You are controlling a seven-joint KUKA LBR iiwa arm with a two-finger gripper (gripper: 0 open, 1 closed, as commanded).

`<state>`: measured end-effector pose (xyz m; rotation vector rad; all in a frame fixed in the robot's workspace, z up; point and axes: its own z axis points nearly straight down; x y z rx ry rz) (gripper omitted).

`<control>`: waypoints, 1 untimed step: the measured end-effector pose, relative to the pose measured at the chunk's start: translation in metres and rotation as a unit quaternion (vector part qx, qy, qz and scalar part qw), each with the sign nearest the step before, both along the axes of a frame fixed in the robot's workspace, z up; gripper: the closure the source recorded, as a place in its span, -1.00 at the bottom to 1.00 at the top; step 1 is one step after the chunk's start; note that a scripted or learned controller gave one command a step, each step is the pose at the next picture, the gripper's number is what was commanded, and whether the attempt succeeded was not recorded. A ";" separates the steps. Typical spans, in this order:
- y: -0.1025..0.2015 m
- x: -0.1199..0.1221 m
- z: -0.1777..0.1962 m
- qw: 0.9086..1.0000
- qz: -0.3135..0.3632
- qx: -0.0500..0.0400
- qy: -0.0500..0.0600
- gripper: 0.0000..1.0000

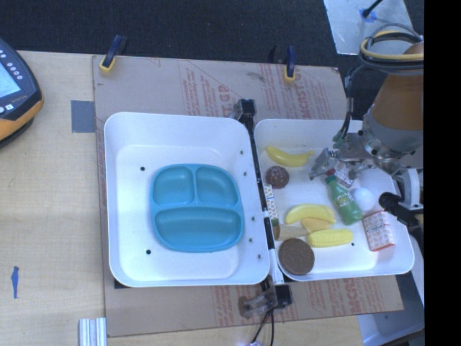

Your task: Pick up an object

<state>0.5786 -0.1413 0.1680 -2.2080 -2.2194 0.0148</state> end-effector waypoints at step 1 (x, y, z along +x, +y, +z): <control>-0.052 0.016 -0.078 1.000 -0.001 -0.002 -0.007 -1.00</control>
